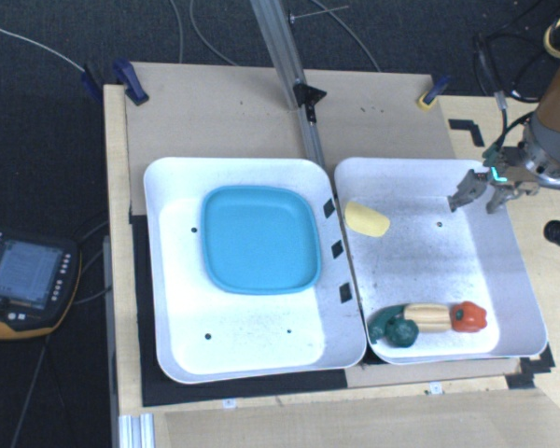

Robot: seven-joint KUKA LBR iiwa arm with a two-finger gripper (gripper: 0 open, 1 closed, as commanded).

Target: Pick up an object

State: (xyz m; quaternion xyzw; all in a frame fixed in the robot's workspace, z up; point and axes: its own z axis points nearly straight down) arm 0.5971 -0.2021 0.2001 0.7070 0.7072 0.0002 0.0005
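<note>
My gripper (479,197) hangs over the upper right part of the right bin (467,259), open, with nothing between its fingers. A pale yellow lump (366,219) lies at the bin's upper left, well to the left of the gripper. Along the bin's near wall lie a dark green piece (394,329), a tan stick-shaped object (428,317) and a red piece (468,316), touching in a row. They sit far below the gripper in this view.
The left bin (168,250) holds a square blue plate (260,239). A metal pole (282,35) slants down to the gap between the bins. Blue and yellow clamps grip the bench's far edge. A handheld pendant (23,283) lies off the bench at left.
</note>
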